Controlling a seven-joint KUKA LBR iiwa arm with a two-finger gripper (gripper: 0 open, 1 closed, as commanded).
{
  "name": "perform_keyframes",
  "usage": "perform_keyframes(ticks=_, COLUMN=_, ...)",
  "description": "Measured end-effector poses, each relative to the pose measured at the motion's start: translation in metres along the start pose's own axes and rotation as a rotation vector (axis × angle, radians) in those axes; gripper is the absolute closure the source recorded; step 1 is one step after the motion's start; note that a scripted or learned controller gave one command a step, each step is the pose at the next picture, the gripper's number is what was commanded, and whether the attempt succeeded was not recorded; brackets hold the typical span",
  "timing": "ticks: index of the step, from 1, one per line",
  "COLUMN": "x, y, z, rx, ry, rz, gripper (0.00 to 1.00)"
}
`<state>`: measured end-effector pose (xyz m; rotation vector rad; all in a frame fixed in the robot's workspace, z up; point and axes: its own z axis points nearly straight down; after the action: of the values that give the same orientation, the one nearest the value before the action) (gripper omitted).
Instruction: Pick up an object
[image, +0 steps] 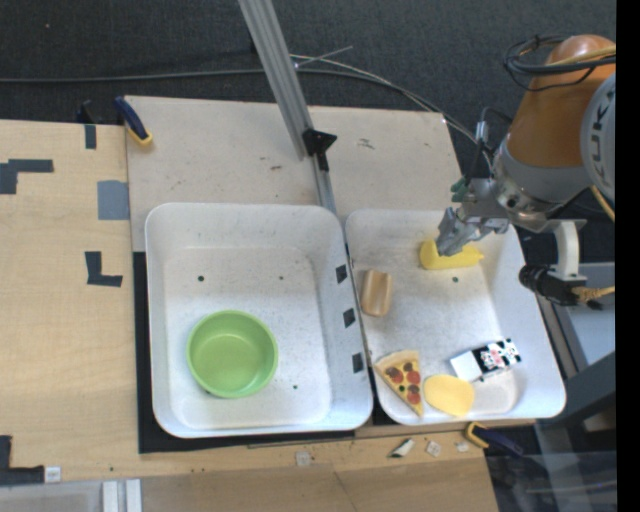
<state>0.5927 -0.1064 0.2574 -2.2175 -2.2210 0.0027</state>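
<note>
The bench (60, 300) has a pale wooden top, with a lighter board (230, 150) laid over its middle and far part. Two shallow white bins sit side by side on it: the left bin (165, 300) toward nine o'clock, the right bin (520, 290) toward three o'clock, their inner rims touching. Grey and dark tape marks (112, 200) lie on the wood at nine to ten o'clock. A yellow-and-blue clamp (133, 122) rests at the board's eleven o'clock corner.

Glossy green plastic bowl (232, 353) in speckled white plastic bin (170, 300).
</note>
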Motion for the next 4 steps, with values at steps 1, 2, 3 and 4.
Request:
perform_keyframes(ticks=1, x=0.0, y=0.0, z=0.0, rx=0.0, ry=0.0, rz=0.0, gripper=0.0)
perform_keyframes(ticks=2, x=0.005, y=-0.003, z=0.047, rx=0.008, ry=-0.001, rz=0.0, gripper=0.0)
perform_keyframes(ticks=3, x=0.009, y=-0.008, z=0.114, rx=0.008, ry=-0.001, rz=0.0, gripper=0.0)
perform_keyframes(ticks=4, x=0.01, y=-0.009, z=0.155, rx=0.001, ry=-0.001, rz=0.001, gripper=0.0)
